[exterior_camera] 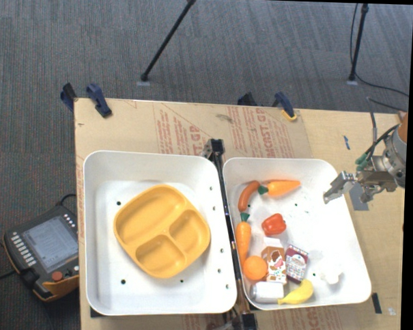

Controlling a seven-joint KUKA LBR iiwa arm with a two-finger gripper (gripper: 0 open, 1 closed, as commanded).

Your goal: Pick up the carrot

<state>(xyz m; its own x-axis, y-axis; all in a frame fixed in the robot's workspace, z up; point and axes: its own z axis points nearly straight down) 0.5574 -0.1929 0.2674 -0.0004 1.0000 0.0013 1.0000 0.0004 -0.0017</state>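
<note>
Two carrot-like toys lie in the right bin (347, 222). One orange carrot (283, 188) with a green end lies across the far part of the bin. A second carrot (243, 239) with a green top lies along the bin's left wall. My gripper (347, 193) hangs over the bin's right side, well to the right of both carrots and apart from them. It is open, with nothing between its fingers.
The right bin also holds a curved orange-red piece (246, 195), a red pepper (273, 224), an orange (254, 267), two small cartons (285, 263), a banana (298, 293) and a white block (268, 291). A yellow divided plate (161, 231) sits in the left bin (96, 190).
</note>
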